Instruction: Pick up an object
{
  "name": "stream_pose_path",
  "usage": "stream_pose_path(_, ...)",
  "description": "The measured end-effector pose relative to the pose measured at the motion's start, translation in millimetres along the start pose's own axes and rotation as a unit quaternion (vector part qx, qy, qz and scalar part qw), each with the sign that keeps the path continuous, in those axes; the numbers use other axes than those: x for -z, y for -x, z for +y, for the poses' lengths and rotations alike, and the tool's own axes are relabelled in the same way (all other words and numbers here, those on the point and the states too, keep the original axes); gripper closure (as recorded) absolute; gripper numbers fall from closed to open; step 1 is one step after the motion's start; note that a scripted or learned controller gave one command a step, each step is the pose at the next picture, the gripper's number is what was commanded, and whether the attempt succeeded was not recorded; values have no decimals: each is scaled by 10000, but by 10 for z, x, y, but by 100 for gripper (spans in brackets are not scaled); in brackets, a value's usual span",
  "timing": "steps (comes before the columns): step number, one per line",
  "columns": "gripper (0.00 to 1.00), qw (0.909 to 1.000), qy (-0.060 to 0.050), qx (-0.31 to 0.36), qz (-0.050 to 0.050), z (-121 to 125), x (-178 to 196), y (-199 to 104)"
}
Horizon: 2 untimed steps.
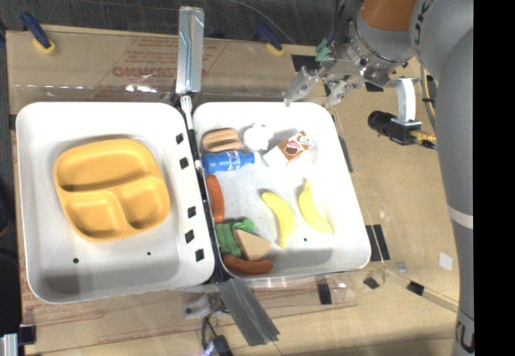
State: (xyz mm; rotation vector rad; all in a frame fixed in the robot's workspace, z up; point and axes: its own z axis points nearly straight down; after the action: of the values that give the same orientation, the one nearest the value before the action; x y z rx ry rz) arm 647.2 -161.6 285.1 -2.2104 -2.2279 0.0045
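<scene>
Above the right bin's (342,185) far rim — the arm's jaws, blurred.

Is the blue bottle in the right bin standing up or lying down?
Lying down. The blue bottle rests on its side near the right bin's left wall, white cap toward the bin's middle, below the hot dog bun.

A yellow tray (113,189) is lying in the left bin (48,266), near the tabletop's (402,209) left edge. Blue clamps (38,32) are gripping the far edge. A silver bar (190,48) is standing between the bins at the far side.
</scene>
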Motion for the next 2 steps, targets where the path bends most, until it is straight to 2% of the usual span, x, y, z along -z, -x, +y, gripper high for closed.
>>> stream_pose_path(1,0,9860,-39,-1664,7,87,-1561,-731)
stream_pose_path(2,0,9965,-3,-832,-1,-578,-1539,-80)
